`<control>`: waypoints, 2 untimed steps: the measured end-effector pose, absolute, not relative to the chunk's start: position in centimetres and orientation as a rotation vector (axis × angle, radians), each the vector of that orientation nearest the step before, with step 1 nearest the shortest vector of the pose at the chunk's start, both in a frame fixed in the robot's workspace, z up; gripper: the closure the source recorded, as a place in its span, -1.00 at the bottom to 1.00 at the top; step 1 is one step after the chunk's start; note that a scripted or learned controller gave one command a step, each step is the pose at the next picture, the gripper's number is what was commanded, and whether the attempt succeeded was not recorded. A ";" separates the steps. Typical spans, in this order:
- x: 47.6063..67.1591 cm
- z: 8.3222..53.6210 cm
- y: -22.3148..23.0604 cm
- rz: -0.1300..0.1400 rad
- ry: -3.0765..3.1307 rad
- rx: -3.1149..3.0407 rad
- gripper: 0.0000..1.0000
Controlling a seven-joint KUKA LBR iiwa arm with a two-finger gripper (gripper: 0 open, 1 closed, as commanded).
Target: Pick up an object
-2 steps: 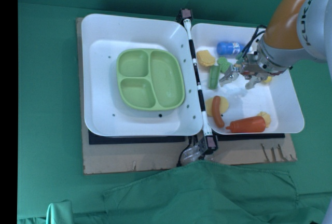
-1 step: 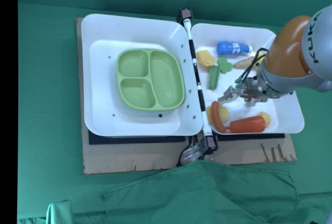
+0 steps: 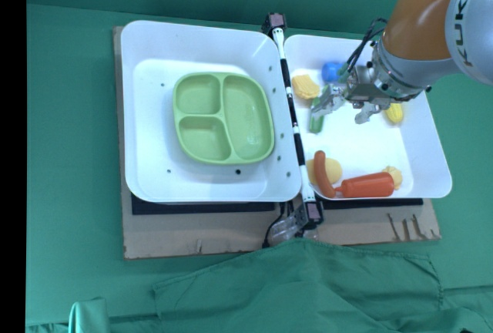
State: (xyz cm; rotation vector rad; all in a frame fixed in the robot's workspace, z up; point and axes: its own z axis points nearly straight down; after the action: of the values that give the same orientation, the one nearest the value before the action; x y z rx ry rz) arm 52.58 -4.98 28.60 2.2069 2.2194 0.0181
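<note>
My gripper [image 3: 343, 108] hangs over the upper middle of the right bin [image 3: 431, 162]. Its fingers stand open, with bare white bin floor showing between them. A green pod-shaped piece [image 3: 316, 122] lies just below the left fingertip [image 3: 324, 102]. A yellow ridged piece [image 3: 305, 85] and a blue ball [image 3: 332, 71] sit to the upper left of the gripper. A small yellow piece [image 3: 395, 113] lies to its right, partly behind the wrist.
At the right bin's front lie a red sausage [image 3: 322, 174] across a yellow-orange ball [image 3: 332, 167], a red bottle shape [image 3: 368, 185] and a small yellow piece [image 3: 394, 173]. The left bin [image 3: 146, 62] holds a green divided plate [image 3: 223, 117]. A black-and-white divider rail [image 3: 291, 112] separates the bins.
</note>
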 end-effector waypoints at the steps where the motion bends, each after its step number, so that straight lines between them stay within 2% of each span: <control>1: 53.8 24.5 -9.7 -0.002 2.212 2.228 -1.00; 2: 57.6 22.4 -18.2 -0.002 2.203 2.227 -1.00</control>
State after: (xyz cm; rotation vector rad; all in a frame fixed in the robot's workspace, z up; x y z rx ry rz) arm 57.62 -18.21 22.38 2.2266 2.2029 -0.0024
